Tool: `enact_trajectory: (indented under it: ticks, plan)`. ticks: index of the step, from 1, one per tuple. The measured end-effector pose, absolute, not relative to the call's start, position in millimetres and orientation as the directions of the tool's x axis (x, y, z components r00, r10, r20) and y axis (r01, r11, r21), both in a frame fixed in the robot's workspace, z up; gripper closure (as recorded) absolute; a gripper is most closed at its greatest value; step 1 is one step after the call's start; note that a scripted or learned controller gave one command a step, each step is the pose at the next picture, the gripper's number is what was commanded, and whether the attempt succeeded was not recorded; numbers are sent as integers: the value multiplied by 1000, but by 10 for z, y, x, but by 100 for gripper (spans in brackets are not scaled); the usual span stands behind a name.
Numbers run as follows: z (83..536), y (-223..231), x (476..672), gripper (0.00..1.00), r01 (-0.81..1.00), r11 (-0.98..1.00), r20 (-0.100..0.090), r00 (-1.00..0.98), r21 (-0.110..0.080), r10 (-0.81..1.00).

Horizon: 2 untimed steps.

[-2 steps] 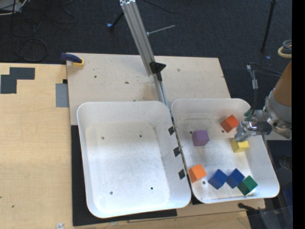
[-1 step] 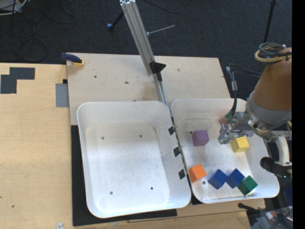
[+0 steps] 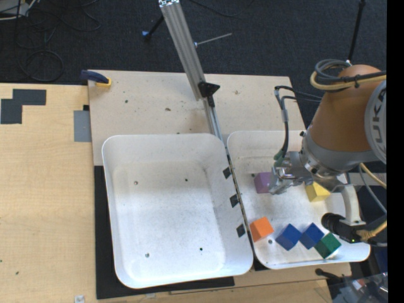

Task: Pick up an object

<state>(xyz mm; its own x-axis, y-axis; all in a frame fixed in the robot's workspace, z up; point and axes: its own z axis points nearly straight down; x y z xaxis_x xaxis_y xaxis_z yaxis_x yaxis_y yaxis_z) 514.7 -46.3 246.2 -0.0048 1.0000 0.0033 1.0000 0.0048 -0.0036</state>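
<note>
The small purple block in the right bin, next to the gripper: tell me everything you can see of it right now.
The small purple block is a matte, cube-like piece, lilac on its lit faces; its material cannot be told. It lies on the floor of the right white bin, toward the bin's far left part, near the divider. The gripper is right at its right side, partly covering that edge; whether they touch cannot be told. It lies apart from the other blocks.

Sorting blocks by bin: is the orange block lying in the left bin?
No, the orange block lies in the right bin, near its front-left corner, just past the wall shared with the left bin.
</note>
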Motion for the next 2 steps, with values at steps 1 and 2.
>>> enact_trajectory:
  ticks: [1, 2]
  plan:
    - [2306, 83, 5108, 100, 1000, 4, 2, -4, -5, 1000]
    - [2380, 546, 5016, 100, 1000, 5, 2, -5, -3, 1000]
